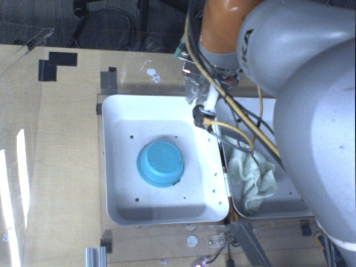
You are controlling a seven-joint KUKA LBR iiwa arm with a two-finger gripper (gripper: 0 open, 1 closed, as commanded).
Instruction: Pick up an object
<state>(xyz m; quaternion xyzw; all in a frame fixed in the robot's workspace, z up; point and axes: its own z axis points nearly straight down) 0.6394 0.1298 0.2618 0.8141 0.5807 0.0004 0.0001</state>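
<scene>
From where I stand the arm [311, 93] leans in from the right w/ its gripper [196, 96] up over the far corner where the two bins meet. Cables crowd it, so I can't tell if it's wide or narrow, and I make out nothing held. The blue bowl [161, 163] sits alone mid left bin [119, 149], well apart from the walls (easy reach, prob. the likelier pick). A pale green cloth [253, 177] lies bunched in the right bin [278, 206] by the shared wall, close under the arm, so it's awkward to approach, I'd guess.
</scene>
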